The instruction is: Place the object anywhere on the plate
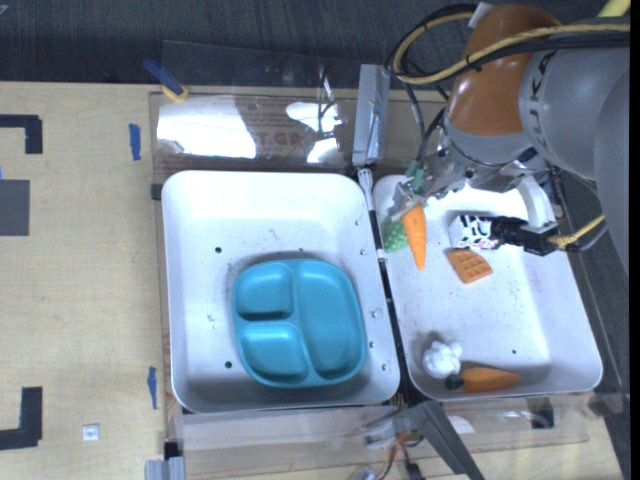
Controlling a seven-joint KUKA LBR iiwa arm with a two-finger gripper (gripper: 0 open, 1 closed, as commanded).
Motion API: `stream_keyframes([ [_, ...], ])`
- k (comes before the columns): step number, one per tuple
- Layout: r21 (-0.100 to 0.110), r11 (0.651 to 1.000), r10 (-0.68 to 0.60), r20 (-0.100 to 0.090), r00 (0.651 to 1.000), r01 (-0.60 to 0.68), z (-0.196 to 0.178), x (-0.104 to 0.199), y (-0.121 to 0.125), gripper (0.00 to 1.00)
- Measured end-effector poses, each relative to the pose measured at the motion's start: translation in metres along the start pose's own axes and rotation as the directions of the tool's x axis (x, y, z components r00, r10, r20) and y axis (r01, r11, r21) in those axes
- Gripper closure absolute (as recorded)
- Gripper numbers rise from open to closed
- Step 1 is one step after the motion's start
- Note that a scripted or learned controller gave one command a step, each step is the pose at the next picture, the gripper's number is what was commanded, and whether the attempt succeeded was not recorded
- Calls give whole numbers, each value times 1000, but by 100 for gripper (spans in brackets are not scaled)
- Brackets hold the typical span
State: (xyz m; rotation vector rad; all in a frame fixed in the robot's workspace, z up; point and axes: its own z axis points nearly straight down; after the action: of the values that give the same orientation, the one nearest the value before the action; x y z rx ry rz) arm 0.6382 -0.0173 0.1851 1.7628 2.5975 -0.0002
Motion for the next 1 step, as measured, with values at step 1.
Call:
stream_keyframes([
  [1, 2, 997, 72, -3, 997, -72, 0, 65, -47, 100],
])
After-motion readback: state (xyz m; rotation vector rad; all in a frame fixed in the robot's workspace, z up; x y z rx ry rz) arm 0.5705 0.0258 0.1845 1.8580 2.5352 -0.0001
